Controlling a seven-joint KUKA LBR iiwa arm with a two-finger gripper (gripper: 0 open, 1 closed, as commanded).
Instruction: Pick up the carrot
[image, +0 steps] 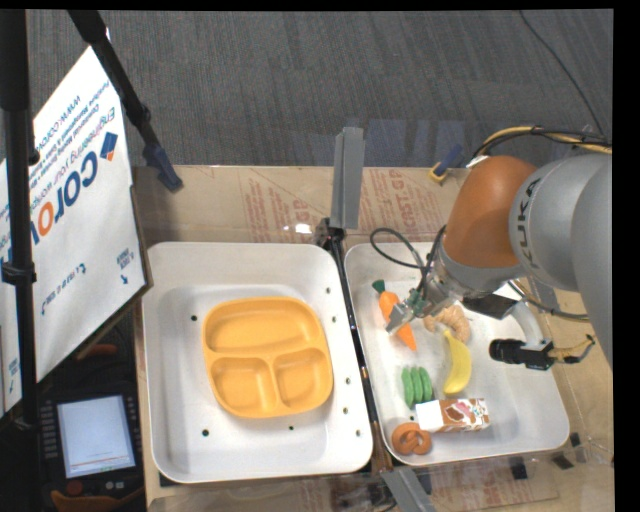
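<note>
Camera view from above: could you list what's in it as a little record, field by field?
left bin: shallow white bin holding an orange three-compartment plastic tray
right bin: shallow white bin holding toy food
task item: small orange carrot with green top, near the bin's left wall
gripper: two-finger gripper right at the carrot; grasp unclear
other food: yellow banana, green pea pod, brown pretzel, small printed carton

Even overhead light, soft shadows — faint glare on bench (300, 229), mildly grainy
</note>
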